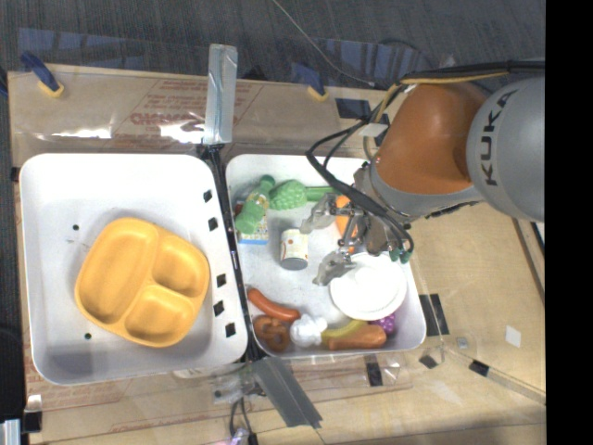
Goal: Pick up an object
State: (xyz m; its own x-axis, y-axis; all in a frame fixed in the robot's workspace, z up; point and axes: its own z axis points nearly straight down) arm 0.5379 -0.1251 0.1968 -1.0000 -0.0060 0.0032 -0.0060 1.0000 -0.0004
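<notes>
White plate (pixel 369 295) lies in the right bin (pixel 415 327) among toy food, just under the jaws (pixel 332 244), which hang spread and empty, seemingly lined up for a grab.

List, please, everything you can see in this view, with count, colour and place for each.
Bins: two, white, side by side on the bench.
Divided plate: one, yellow, in the left bin.
Bottle: one, green, right bin, upper left.
Toy vegetable: one, green, beside the bottle.
Small cup: one, pale, right bin, middle.
Round plate: one, white, right bin, lower right.
Sausage: one, orange-red, lower left of the right bin.
Toy foods: several, mixed colours, along the right bin's near wall.
Arm: one, grey with orange band, reaching over the right bin.
Gripper: one, metallic, above the round plate.
</notes>
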